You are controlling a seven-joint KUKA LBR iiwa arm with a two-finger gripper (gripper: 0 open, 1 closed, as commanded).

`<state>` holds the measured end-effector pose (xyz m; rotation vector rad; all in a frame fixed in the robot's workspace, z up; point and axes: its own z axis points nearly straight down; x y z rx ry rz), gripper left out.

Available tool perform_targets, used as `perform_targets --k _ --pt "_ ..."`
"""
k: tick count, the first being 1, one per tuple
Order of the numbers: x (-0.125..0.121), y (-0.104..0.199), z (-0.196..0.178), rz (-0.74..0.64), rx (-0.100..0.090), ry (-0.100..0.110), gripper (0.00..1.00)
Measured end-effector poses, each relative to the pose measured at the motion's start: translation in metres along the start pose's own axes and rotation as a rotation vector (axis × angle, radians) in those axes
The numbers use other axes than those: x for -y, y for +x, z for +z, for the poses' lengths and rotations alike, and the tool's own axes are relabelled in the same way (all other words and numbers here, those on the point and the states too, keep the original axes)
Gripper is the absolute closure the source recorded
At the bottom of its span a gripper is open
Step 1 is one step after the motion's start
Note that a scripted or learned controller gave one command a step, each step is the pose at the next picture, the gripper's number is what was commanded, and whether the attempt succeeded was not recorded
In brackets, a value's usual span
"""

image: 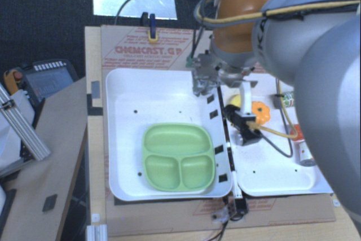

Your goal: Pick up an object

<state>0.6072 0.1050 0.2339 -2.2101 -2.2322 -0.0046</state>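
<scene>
- The grey arm point(316, 42) is the biggest thing. It comes in from the right and covers much of the right bin's far side. It has an orange band point(242, 3) near the top.
- The surface point(95, 144) is pale wood. A brown card point(146, 49) with red letters lies on it, under the bins.
- The left bin point(124, 121) and the right bin point(276, 175) are white and sit side by side, touching along the middle.
- A green plate point(177, 156) lies flat in the left bin, near the front and close to the middle wall. It has three parts: one long one at the back and two small ones at the front.
- The gripper point(201, 87) hangs over the far right corner of the left bin, just beside the middle wall. It is well apart from the plate. I cannot tell if it is spread or pressed together, and I see nothing held in it.
- An orange thing point(260, 113) lies in the right bin, near the far side.
- A yellow thing point(234, 100) lies just beside it on the left, partly hidden by the arm.
- A small tube point(297, 135) with red on it lies by the right bin's right side, partly under the arm.
</scene>
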Motion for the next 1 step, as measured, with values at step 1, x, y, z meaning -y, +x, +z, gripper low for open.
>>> perform_targets --k 1 --pt "0.0001 -0.0039 -0.0009 0.005 0.002 0.000 0.00"
